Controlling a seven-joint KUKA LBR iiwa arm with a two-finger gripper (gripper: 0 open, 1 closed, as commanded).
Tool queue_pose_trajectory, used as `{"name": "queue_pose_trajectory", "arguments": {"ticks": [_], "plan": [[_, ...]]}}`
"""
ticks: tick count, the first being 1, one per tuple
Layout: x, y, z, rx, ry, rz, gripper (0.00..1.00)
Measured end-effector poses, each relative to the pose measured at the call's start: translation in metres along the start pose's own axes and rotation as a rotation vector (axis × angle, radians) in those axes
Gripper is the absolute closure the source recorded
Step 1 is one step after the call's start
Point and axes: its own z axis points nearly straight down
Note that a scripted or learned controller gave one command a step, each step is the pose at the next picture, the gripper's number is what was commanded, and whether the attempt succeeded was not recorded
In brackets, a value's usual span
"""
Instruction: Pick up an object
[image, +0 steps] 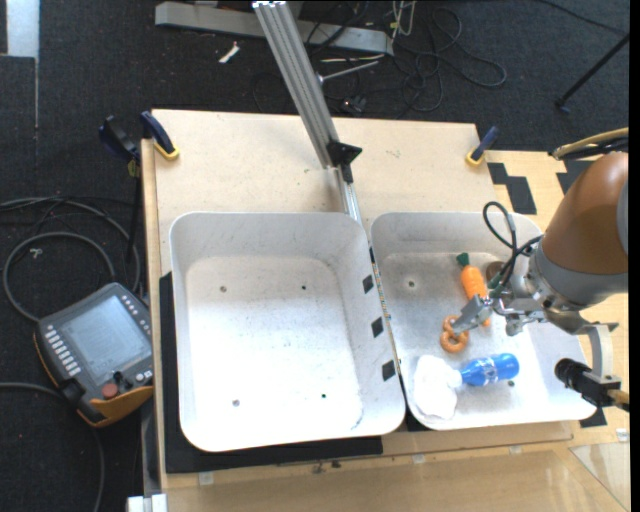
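Hovering over the right bin (420, 235), the end effector (503, 308) partly hides an orange tool (470, 300); grip unclear.

two white bins (270, 235), four small objects (489, 370)

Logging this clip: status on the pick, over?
Gripper low in right bin, at orange-handled tool. Grip unconfirmed. Blue bottle and white cloth lie close in front.
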Motion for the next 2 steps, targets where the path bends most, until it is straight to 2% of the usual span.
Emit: {"name": "queue_pose_trajectory", "arguments": {"ticks": [1, 2], "plan": [[-0.001, 0.005, 0.062, 0.0, 0.0, 0.0, 0.0], [-0.002, 0.007, 0.048, -0.007, -0.002, 0.001, 1.0]]}}
